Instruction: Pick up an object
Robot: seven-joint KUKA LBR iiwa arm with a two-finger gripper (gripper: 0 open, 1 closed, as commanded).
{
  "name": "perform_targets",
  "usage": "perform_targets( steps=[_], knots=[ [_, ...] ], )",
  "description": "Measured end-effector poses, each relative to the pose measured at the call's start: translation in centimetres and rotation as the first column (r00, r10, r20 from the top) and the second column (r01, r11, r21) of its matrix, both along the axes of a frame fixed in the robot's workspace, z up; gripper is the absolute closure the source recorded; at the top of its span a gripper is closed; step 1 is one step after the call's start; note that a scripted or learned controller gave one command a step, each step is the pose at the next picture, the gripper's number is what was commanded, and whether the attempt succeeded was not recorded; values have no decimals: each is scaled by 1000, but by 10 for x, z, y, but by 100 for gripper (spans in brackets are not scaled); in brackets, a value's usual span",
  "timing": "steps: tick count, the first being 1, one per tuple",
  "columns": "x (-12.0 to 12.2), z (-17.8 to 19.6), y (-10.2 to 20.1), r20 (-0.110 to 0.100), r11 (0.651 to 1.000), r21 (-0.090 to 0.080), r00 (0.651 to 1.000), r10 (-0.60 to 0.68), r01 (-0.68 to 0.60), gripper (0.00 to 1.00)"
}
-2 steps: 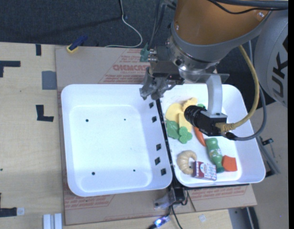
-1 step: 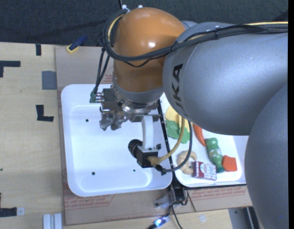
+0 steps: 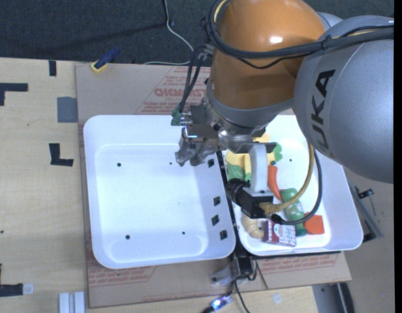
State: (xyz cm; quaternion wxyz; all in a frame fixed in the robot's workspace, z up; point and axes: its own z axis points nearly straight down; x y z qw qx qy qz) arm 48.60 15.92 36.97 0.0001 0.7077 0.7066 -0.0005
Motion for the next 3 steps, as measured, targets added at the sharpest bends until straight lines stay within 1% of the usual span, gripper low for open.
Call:
perform_targets(
  steps=[1, 2, 3],
  knots=[
    [14, -105, 59, -8, 1000, -2, 1000, 7, -7, 100],
    [-2, 94, 54, 16, 1000, 9, 1000, 6, -6, 100],
    [-2, 170, 72, 7, 1000, 4, 1000, 5, -5, 100]
  ],
)
